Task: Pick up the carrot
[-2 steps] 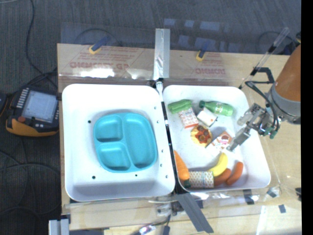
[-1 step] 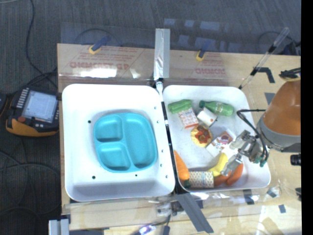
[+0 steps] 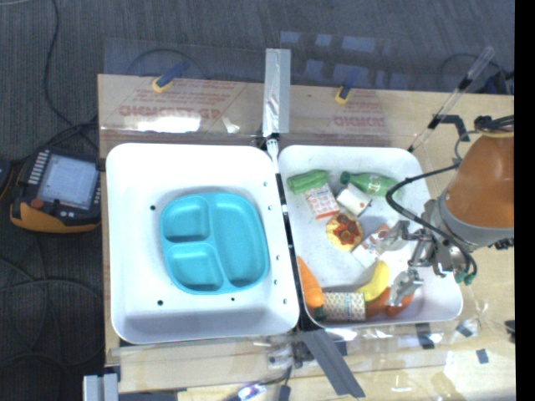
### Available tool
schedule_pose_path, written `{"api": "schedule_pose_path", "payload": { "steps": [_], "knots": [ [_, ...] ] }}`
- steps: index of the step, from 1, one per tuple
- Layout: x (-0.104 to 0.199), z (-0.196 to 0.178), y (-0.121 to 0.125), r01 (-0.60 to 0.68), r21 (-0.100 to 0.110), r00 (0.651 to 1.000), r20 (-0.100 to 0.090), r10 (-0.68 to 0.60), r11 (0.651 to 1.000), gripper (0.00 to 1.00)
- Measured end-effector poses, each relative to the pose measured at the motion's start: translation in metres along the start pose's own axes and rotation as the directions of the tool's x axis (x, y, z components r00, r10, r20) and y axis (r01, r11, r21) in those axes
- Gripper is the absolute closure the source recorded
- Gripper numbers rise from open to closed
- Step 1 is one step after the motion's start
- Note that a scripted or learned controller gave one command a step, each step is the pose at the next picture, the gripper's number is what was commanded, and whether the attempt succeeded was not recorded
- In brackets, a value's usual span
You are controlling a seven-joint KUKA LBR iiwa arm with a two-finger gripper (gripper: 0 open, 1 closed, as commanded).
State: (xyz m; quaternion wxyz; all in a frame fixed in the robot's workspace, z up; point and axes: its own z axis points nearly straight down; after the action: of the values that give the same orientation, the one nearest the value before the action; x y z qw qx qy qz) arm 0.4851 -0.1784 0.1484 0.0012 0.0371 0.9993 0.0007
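Two white bins sit side by side on the bench: the left bin (image 3: 125,249) and the right bin (image 3: 435,307). One blue divided tray (image 3: 213,239) lies in the left bin, with three compartments. In the right bin I count one carrot (image 3: 308,284), one banana (image 3: 378,281), one green bottle (image 3: 368,182), one green packet (image 3: 306,180), one small red-and-white card or packet (image 3: 319,202), one white block (image 3: 352,200), one red and yellow snack bag (image 3: 343,230), and one patterned can (image 3: 343,306) lying on its side. One red item (image 3: 387,309) sits by the banana; what kind, I cannot tell. One arm, with one gripper (image 3: 418,266).
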Motion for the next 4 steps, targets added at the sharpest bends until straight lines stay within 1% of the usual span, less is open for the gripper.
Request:
{"api": "schedule_pose_path", "payload": {
  "steps": [1, 2, 3, 4],
  "knots": [
    [-0.004, -0.117, -0.039, 0.516, 0.000, 0.857, 0.003, -0.516, 0.857, 0.00],
    [-0.013, 0.023, -0.036, 0.549, 0.000, 0.836, 0.000, -0.549, 0.836, 0.00],
    [-0.047, -0.020, -0.040, 0.461, 0.000, 0.888, 0.002, -0.461, 0.888, 0.00],
    [-0.034, 0.030, -0.030, 0.477, 0.024, 0.878, 0.025, -0.478, 0.879, 0.00]
  ]
}}
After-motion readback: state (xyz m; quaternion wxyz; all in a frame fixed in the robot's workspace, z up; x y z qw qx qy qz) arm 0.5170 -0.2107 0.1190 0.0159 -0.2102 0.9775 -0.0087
